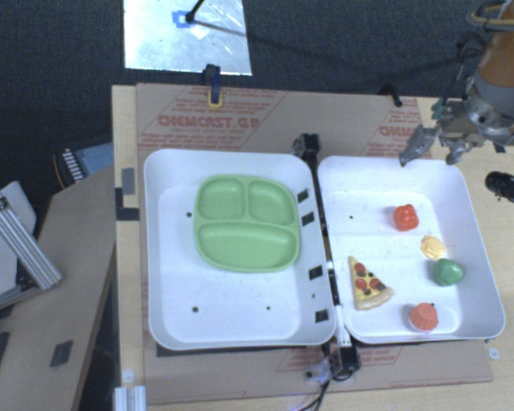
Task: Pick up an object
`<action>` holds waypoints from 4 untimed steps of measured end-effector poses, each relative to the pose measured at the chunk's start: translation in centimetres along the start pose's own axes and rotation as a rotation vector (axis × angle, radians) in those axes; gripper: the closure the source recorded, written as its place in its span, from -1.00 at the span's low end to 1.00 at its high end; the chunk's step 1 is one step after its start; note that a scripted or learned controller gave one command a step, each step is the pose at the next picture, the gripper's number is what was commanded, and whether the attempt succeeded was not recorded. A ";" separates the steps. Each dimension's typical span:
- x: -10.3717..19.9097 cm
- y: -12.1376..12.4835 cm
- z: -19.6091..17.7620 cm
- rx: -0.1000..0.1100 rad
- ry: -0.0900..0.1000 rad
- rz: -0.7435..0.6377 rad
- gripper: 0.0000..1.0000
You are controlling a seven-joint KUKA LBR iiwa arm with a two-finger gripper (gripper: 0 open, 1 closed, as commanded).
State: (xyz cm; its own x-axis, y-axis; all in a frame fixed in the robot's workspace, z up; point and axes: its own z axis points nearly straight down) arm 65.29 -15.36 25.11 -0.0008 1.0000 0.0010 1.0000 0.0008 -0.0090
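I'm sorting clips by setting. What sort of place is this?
Probably a robotics lab bench: a claw hangs over two white bins, with toy pizza and a green divided plate as test props.

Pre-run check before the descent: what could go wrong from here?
1. The yellow piece and green ball sit nearly touching; closing on one may nudge the other.
2. The pizza slice lies flat, so fingers may slide off.
3. The tool hovers at the right bin's far rim; descent might clip it.
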 end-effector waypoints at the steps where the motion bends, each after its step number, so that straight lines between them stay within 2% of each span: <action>1: 0.0 0.2 -0.7 -0.011 -0.002 -0.002 -1.00; 4: 1.0 1.5 12.9 -0.008 -0.001 -0.005 -1.00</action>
